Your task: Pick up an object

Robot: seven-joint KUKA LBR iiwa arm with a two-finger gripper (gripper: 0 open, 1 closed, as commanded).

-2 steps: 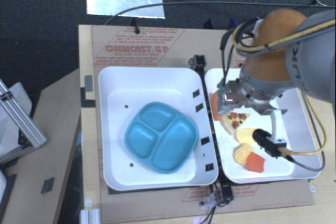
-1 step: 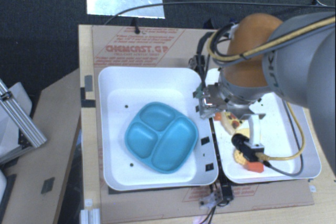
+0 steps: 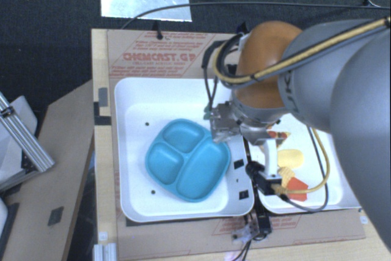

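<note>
Grey arm (image 3: 342, 76) overhangs the blue tray's (image 3: 186, 159) right edge; left bin (image 3: 131, 131) roomy; fingers' state unclear.

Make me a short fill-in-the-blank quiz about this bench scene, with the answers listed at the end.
1. The divided plate is coloured ____.
2. The plate lies in the ____ bin as the camera sees it.
3. The plate has ____ compartments.
4. The band above the arm's wrist is coloured ____.

Missing words: blue; left; three; orange
</note>
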